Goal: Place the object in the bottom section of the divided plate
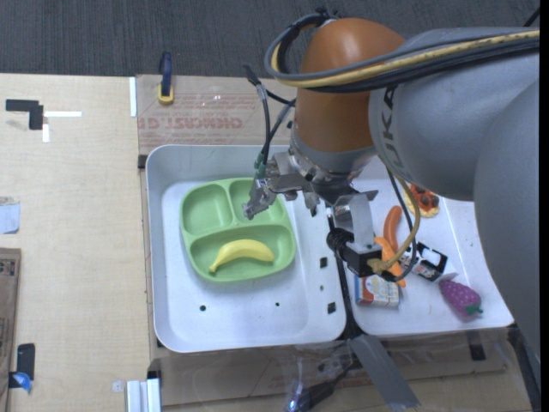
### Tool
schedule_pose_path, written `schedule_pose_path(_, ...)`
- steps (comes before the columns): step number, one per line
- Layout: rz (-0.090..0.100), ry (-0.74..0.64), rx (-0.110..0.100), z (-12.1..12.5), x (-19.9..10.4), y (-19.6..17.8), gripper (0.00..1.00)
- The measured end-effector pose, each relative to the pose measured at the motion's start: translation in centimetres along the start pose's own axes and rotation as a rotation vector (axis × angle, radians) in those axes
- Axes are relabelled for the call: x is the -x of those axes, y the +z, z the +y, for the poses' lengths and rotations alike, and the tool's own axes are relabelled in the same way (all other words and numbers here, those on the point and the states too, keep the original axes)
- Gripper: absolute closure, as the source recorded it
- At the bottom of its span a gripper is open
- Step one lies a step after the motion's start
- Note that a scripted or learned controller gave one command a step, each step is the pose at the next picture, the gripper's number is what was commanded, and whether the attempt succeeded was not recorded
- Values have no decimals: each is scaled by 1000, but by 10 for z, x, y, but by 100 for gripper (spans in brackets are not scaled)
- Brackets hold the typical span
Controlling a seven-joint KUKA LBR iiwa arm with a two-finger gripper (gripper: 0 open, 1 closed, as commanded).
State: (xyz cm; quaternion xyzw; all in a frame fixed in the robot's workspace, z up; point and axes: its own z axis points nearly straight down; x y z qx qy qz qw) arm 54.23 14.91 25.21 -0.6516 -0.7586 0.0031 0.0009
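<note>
Pale wooden bench (69, 230) carries two white bins: the left bin (171, 316) with one green divided plate (202, 209), the right bin (446, 312) with a few small items. I count one banana (243, 253), lying in the plate's near section. My gripper (257, 202) hangs over the plate's far right compartment, just beyond the banana and apart from it; whether its fingers are spread I cannot tell.

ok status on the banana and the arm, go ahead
Gripper over the green divided plate, upper right section. Banana lying in the bottom section, apart from the gripper. Nothing else on the plate.
</note>
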Motion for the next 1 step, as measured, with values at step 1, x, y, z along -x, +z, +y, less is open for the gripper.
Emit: schedule_pose_path(1,1,20,-2,-32,41,72,0)
